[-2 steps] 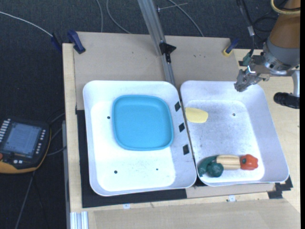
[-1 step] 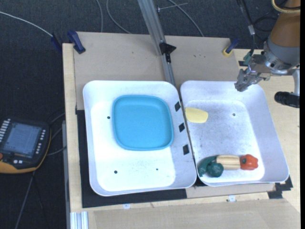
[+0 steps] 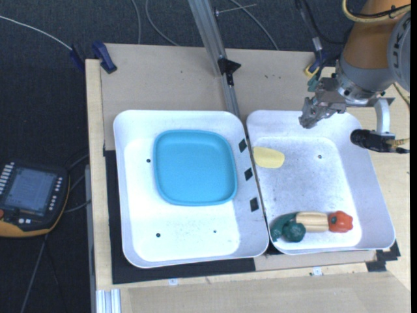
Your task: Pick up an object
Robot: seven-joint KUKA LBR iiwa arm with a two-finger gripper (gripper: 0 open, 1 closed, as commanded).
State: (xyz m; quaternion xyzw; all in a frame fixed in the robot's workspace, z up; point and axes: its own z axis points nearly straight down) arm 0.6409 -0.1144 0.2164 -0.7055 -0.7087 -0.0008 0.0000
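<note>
In the right bin point(image 3: 365, 194) a pale yellow piece point(image 3: 268, 157) lies near the left wall. Along the front wall sit a dark green object point(image 3: 288, 229), a tan cylinder point(image 3: 312, 221) and a red tomato-like piece point(image 3: 339, 222), touching in a row. My gripper point(image 3: 313, 118) hangs over the bin's back edge at the upper right, well away from all of these, with nothing visible between its fingers.
The left bin point(image 3: 133, 194) holds a light blue square plate point(image 3: 195, 167). A slanted metal pole point(image 3: 210, 31) rises behind the bins. Cables lie on the dark floor, and a handheld pendant point(image 3: 29, 194) sits at the far left.
</note>
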